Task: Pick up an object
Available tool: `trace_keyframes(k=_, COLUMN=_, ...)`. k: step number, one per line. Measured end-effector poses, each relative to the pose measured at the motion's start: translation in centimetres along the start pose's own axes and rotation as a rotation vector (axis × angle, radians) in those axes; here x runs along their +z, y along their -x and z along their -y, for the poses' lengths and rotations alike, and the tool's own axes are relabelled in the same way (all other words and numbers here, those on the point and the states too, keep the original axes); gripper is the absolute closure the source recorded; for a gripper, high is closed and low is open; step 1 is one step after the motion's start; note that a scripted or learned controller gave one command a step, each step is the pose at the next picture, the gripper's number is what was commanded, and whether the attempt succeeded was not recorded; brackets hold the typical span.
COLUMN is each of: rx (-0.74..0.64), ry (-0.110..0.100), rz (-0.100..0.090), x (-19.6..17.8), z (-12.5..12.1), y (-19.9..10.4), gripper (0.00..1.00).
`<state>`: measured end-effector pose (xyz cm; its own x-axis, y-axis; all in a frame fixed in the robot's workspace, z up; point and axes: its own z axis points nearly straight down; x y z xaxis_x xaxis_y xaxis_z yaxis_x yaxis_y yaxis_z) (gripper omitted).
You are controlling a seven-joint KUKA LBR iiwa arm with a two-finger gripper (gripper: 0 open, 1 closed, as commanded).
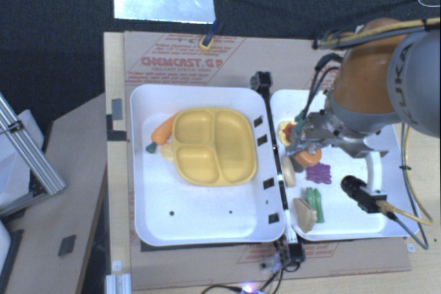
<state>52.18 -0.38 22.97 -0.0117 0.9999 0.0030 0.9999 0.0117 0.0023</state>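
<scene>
Left bin: yellow 3-section plate at centre, toy carrot touching its left edge. Right bin: pincer low over orange piece; purple piece and green piece just below. Pincer state: cannot tell.

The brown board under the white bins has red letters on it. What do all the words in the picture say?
"CHEMCAST. GP", in red on the brown board behind the left bin.
Smaller red lines beside and below it: too blurred to read.
Red print on the board's front edge: too small to read.
"KU", on the grey arm: only partly visible.
</scene>
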Motion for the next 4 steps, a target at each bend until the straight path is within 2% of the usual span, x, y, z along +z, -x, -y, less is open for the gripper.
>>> trace_keyframes(k=1, rx=0.002, ry=-0.003, rz=0.001, x=1.52, z=0.05, y=-5.19, gripper=1.0)
trace_keyframes(k=4, rx=0.009, ry=-0.001, rz=0.003, x=1.56, z=0.37, y=-4.85, gripper=1.0)
